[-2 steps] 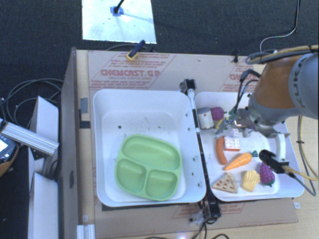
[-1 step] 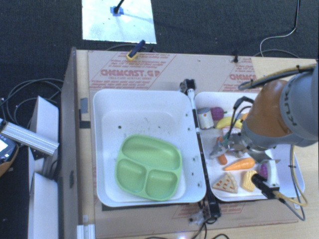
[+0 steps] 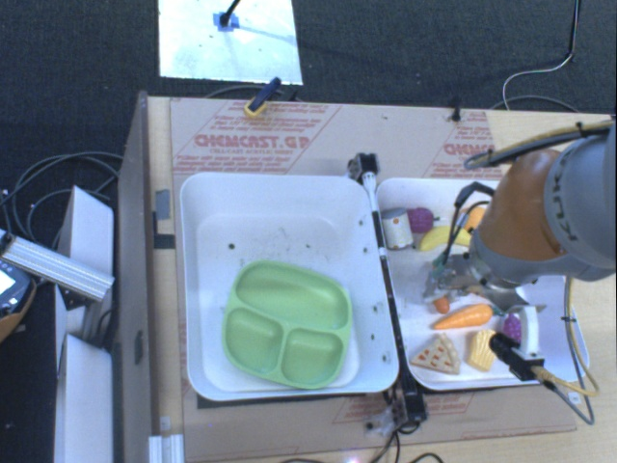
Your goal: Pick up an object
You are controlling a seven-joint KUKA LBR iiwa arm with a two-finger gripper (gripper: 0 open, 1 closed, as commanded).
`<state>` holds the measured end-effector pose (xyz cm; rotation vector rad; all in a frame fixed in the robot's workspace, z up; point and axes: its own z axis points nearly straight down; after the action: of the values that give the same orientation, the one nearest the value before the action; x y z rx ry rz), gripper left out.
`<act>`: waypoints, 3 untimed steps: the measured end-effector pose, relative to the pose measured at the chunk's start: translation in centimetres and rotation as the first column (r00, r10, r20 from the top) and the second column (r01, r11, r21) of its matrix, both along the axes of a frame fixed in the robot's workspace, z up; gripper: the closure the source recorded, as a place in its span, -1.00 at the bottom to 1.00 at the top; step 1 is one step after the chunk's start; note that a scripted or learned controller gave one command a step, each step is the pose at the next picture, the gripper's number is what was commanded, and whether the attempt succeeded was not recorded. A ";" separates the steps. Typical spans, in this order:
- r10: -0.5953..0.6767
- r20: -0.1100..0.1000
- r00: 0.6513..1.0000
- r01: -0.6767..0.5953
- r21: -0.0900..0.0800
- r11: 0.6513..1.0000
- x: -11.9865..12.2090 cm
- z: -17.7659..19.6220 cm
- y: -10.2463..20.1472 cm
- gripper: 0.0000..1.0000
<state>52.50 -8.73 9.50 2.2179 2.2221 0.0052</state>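
Down in the right bin [image 3: 553,367] the toy food lies in a loose cluster, and the arm [image 3: 540,215] has its wrist low over the middle of it. The pincer [image 3: 445,280] sits just above a small orange-red piece [image 3: 441,305] and beside the toy carrot [image 3: 463,316], which lies flat along the bin floor. Whether the pincer is released or clenched cannot be told from this angle, since the wrist body hides most of it, and nothing can be seen gripped in it.

Other candidates lie near. A pizza-like wedge [image 3: 436,357] and a yellow corn piece [image 3: 480,349] rest toward the front wall, a purple piece [image 3: 512,328] sits just beside the carrot's thick end, and a small can [image 3: 395,229], a purple fruit [image 3: 420,221] and a yellow banana-like piece [image 3: 439,238] lie toward the back. The left bin [image 3: 275,196] holds a green divided plate [image 3: 287,324], well apart from the work.

Judged from this, the step in hand is the descent onto a chosen object, most likely the small orange piece or the carrot. To do it well, the pincer should straddle one item alone; the carrot and its small neighbour nearly touch, so a closure centred between them risks nudging both and catching neither. For the carrot, closing across its narrow width rather than along its length would seat it best, and going fully to the bin floor matters, as these pieces are low and smooth.
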 end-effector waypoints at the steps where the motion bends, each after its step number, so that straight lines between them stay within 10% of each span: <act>1: 0.002 0.001 1.000 -0.002 0.000 1.000 7.5 9.1 5.4 1.00; 2: 0.003 -0.001 1.000 -0.003 -0.001 1.000 12.3 9.0 6.3 1.00; 3: 0.003 -0.003 1.000 -0.003 0.000 1.000 11.6 8.9 10.7 1.00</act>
<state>64.11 2.02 18.43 2.2155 2.2273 0.0023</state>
